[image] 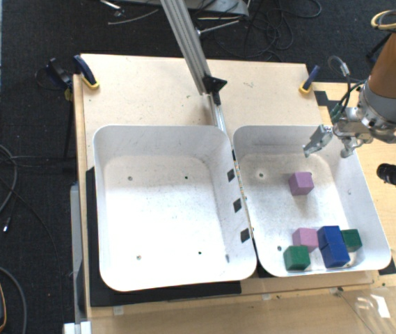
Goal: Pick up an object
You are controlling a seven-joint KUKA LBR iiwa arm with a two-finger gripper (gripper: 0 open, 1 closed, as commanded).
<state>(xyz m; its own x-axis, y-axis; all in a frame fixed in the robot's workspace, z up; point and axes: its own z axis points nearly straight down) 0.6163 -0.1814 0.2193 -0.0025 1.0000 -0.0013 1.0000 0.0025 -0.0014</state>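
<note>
Camera view: the gripper hangs spread open and empty over the right bin (its far right corner); the nearest target, a lone purple cube, lies just left and nearer the camera. Count: two purple, two green, one blue block.

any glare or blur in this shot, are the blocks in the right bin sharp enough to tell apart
Camera view: even, soft light, no strong glare on the right bin; lone purple block crisp; clustered blue block and green block distinguishable; gripper slightly soft.
</note>
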